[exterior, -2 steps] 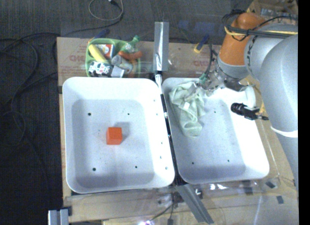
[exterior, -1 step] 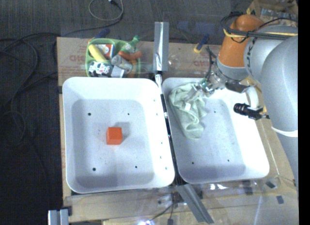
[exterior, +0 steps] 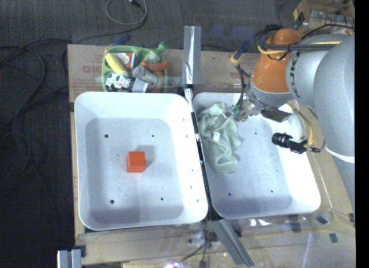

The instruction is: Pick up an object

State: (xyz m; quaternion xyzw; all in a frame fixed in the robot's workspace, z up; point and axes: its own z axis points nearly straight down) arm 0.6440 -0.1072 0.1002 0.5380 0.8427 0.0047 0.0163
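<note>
A small orange-red cube (exterior: 136,161) lies on the floor of the left bin (exterior: 92,111), a little left of its middle. A crumpled pale green cloth (exterior: 222,140) lies in the right bin (exterior: 288,197), against its left wall. My gripper (exterior: 241,110) is low at the cloth's upper right edge, below the orange band of the arm (exterior: 275,68). It touches or nearly touches the cloth there, and its tips are hidden by the wrist and the folds.
A green basket (exterior: 115,65) of small toys stands behind the left bin. A metal post (exterior: 191,53) rises at the back between the bins. A black cylinder (exterior: 287,141) on the arm hangs over the right bin. Cables lie on the dark floor beyond.
</note>
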